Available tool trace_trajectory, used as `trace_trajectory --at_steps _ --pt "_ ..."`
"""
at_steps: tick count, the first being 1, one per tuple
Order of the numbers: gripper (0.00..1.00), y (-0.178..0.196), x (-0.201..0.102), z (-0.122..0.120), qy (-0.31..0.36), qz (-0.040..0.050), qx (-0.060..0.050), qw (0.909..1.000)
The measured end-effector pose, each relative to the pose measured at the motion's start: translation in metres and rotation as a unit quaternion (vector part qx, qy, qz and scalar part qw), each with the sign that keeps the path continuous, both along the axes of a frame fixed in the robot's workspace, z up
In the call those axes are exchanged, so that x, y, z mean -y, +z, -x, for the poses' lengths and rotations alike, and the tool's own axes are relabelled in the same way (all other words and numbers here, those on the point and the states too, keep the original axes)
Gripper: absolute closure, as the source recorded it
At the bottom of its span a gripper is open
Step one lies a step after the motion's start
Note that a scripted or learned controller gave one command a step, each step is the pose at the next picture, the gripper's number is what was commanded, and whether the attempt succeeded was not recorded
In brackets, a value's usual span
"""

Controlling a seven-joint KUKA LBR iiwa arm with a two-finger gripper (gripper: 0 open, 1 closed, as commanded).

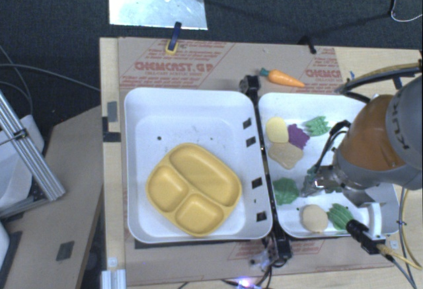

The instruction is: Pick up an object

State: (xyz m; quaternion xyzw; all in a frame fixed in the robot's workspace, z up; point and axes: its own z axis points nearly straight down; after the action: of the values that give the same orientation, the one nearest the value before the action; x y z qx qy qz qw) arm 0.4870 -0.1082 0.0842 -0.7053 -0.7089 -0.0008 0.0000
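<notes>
The right bin [344, 104] holds several small toy foods: a yellow round piece [277, 129], a purple piece [298, 137], a green leafy piece [317, 125], a tan slice [285, 155], a green piece [285, 190], a cream ball [314, 218] and a green leaf [340, 215]. My gripper [316, 183] hangs low over the middle of this bin, between the green piece and the cream ball. The arm's grey and orange wrist [373, 142] covers the bin's right side.
The left bin [142, 116] holds a yellow divided plate [192, 188]. A toy carrot [284, 78] lies on the cardboard behind the right bin. A black divider [261, 155] runs between the bins. A metal frame [26, 155] stands at the left.
</notes>
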Motion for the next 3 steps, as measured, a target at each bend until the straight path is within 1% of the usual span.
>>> trace_trajectory --at_steps 1,2,3 --pt "1.0 0.011 -0.001 -0.001 0.0 -0.0006 0.001 1.0" --pt "1.0 0.0 0.008 0.0 -0.002 0.0006 0.0 1.0" --pt "1.0 0.0 0.004 0.0 -0.001 0.0002 0.0 1.0"
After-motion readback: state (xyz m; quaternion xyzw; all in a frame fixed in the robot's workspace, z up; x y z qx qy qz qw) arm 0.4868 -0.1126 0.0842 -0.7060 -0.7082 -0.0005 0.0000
